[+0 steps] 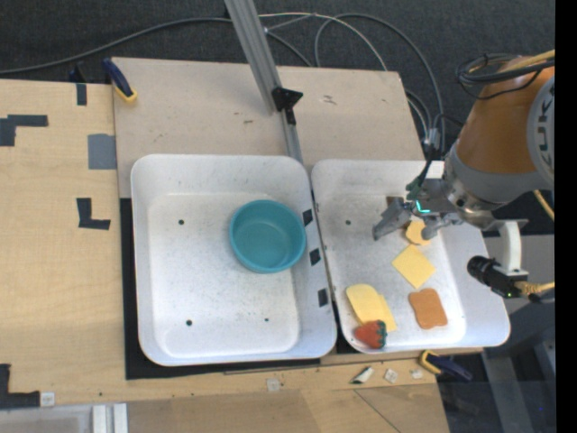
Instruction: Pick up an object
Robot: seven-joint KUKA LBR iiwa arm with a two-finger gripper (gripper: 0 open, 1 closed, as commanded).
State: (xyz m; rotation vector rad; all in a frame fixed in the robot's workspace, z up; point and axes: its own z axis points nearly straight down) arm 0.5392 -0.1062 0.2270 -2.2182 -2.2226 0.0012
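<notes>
1. The bench point(54, 242), pale wood, fills the left and lower part of the frame and carries both bins.
2. The left bin point(162, 269) sits at centre-left; a teal bowl point(267, 234) stands upright in its upper right part.
3. The arm point(505, 142) comes in at the upper right, its orange band above the grey wrist.
4. The right bin point(352, 197) lies at centre-right and holds the small pieces.
5. The gripper point(410, 219) hangs low over the upper middle of the right bin. Its fingers look spread apart, one dark finger point(389, 221) pointing left; nothing is seen between them.
6. A pale yellow square point(414, 266) lies just below the gripper, tilted like a diamond.
7. A yellow oblong piece point(368, 302) lies at the bin's lower left, touching a red strawberry-like piece point(370, 335).
8. An orange-brown slab point(428, 308) lies at the lower right.
9. A small tan piece point(416, 234) sits right at the gripper, partly hidden; it seems the likely target.

Judged step: approach or descent, grasp not yet made. The next move calls for centring over the tan piece, lowering fully, and closing before lifting.
</notes>
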